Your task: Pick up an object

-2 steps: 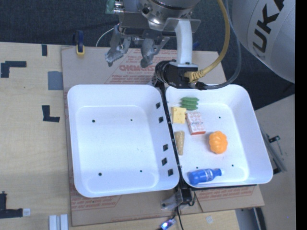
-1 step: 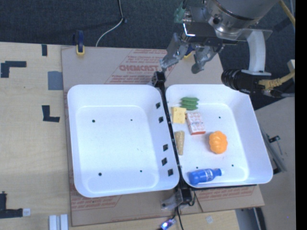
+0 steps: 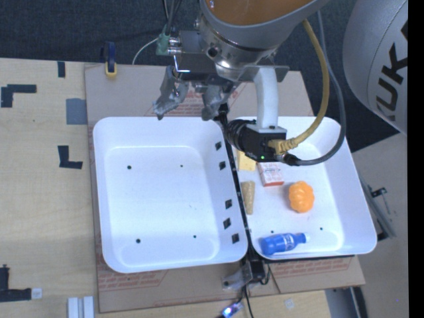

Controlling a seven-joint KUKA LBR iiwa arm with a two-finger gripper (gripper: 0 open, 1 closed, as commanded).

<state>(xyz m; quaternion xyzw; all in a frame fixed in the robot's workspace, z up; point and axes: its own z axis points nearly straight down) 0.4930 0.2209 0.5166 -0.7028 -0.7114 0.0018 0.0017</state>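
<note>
Seen from above at a slant: two shallow white bins side by side on a cardboard-covered bench (image 3: 46, 177). Hanging over the far rim of the left bin (image 3: 159, 191), near the seam between the two, the gripper (image 3: 190, 103) on the grey arm (image 3: 265, 18) reaching in from the right. Two metal fingers (image 3: 165, 101) pointing down and spread apart, nothing between them. Bare white floor inside the left bin apart from small dark dots. Lying in the right bin (image 3: 331, 177), all the loose things: an orange pumpkin-shaped toy (image 3: 300, 197) near the middle, a small red-and-white box (image 3: 270, 173) just beside it toward the far side, a yellow block (image 3: 246, 162) near the seam, a tan cone-like piece (image 3: 248, 197) along the seam below that, and a blue bottle with a white cap (image 3: 281, 242) flat near the front rim. Above the far part of the right bin, a black unit with a green light (image 3: 255, 139), joined to a yellowish hose (image 3: 322, 91). Every thing well apart from the fingers, none touched by them.
</note>
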